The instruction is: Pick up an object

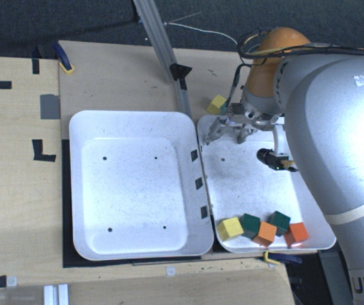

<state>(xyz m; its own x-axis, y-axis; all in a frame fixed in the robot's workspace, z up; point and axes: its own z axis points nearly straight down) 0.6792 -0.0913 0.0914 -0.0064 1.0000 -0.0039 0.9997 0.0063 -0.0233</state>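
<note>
1. My arm reaches in from the right and covers much of the right bin, because the blocks lie there.
2. The left bin holds no blocks, so nothing draws me that way.
3. My gripper hangs at the right bin's far corner; its fingers look spread apart, with nothing between them.
4. Five blocks cluster along the near rim, well apart from me: a yellow block, a dark green block, an orange block, another green block and a red-orange block.
5. A yellow cube sits on the bench, just beyond the bin's far rim.
</note>
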